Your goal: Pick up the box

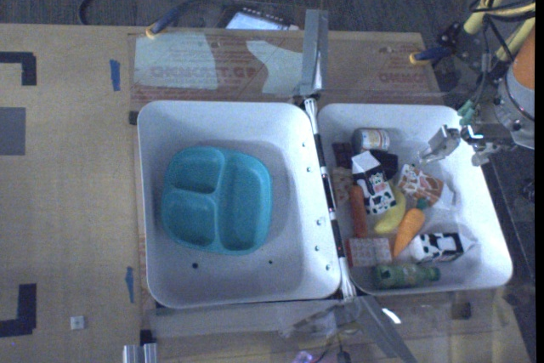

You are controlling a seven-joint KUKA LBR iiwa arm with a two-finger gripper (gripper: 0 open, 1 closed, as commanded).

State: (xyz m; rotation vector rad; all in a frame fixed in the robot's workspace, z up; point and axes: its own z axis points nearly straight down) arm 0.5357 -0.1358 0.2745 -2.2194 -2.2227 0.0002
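The box [376, 185] is small, with white and black cow-like patches, standing in the middle of the right bin [489, 221]; an orange carrot [408, 231] and a yellow piece lie beside it; the gripper [446, 142] hovers near the bin's upper right, whether open or closed I cannot tell; the left bin [161, 127] holds a blue tray [218, 198].

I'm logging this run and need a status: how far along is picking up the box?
Done: nothing yet. The box lies in the right bin among the toys. In hand: the gripper hovers just above it, carrying nothing. Left: descend, grasp, lift.
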